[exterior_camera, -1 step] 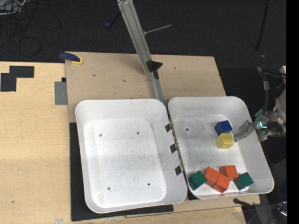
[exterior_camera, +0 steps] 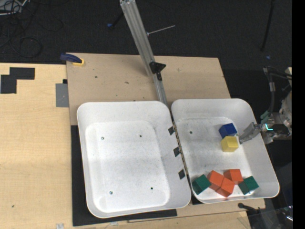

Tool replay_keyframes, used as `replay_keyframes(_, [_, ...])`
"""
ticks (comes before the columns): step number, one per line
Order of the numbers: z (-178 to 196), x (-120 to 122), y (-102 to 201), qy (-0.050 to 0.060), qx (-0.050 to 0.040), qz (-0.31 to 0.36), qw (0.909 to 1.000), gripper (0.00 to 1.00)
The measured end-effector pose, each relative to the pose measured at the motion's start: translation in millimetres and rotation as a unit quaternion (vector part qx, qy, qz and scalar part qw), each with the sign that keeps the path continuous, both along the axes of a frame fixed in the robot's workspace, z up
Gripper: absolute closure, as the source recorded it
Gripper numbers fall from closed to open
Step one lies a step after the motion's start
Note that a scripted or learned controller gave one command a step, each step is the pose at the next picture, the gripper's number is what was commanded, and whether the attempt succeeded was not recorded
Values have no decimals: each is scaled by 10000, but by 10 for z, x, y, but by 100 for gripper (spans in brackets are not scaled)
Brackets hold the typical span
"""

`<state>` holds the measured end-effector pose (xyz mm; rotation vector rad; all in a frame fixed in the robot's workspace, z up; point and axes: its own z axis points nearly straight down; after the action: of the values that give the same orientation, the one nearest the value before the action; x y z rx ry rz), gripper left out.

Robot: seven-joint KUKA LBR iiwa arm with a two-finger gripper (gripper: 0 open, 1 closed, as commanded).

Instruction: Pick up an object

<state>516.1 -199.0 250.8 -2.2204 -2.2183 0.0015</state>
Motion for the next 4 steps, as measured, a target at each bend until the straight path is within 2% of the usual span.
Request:
replay_keyframes(1, [-461,-49,-50,26,7,-1,10000,0])
replay_keyframes(2, [-1027,35,-64,29,9,-5,10000,0])
replay_keyframes(3, [-1570,17,-51,32,12,-3,10000,0])
replay_keyframes(4, [-1439,24,-71,8,2,-42,10000,100])
